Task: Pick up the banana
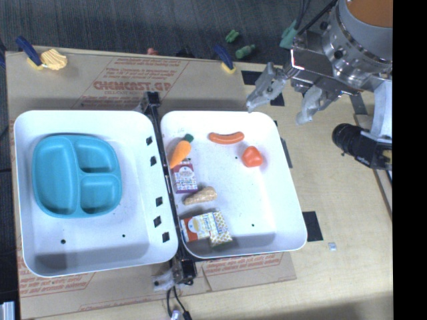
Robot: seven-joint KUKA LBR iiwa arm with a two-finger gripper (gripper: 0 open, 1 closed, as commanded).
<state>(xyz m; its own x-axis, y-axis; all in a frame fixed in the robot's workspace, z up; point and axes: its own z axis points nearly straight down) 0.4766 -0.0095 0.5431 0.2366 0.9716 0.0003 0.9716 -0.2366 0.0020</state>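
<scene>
Spread open and empty above right bin point(283, 205): claw point(279, 111); inside, carrot point(179, 152), sausage point(225, 137), cartons point(207, 228); in left bin point(27, 179), blue tray point(77, 175); on surface point(347, 212) beyond, banana point(54, 60).

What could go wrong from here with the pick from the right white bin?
Nothing reads clearly as a banana; the pale tan lumpy piece is the likeliest guess, so a wrong pick is possible. It lies tight between the small red-and-white carton and the printed packets, which the open gripper might knock.
</scene>
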